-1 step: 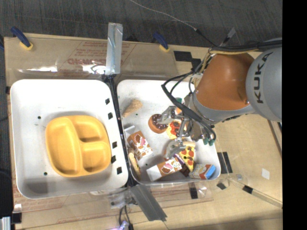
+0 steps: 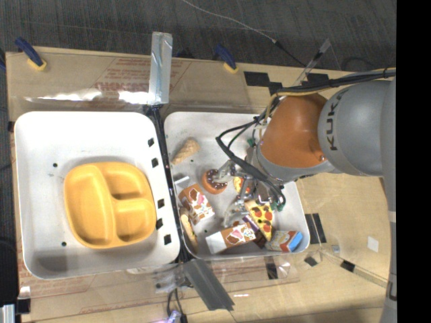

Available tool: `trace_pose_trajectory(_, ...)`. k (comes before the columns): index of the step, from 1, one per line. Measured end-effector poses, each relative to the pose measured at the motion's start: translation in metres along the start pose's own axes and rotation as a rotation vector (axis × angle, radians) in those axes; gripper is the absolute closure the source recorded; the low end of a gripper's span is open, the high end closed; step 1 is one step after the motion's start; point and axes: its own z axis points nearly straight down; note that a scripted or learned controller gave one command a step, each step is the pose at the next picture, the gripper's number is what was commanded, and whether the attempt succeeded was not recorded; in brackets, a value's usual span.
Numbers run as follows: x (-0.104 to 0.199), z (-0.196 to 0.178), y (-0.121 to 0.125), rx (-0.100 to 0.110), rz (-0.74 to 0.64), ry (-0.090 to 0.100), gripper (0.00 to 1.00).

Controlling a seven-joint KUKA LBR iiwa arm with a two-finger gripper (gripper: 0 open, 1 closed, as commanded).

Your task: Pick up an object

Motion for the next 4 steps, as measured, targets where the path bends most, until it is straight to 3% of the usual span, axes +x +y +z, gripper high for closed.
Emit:
trace_pose_trajectory(1,-0.079,-0.061,0.015,0.001,0.001,-0.005,0.00)
trace_pose_trajectory(2,-0.066,0.003,-0.034,0.001,-0.136,-0.001,0.00)
trace_pose_trajectory(3,-0.047,0.010,0.016,-0.001,0.043,0.004,0.00)
trace_pose_trajectory(4,-0.030,0.005,0.030,0.016,0.251,-0.010,0.00)
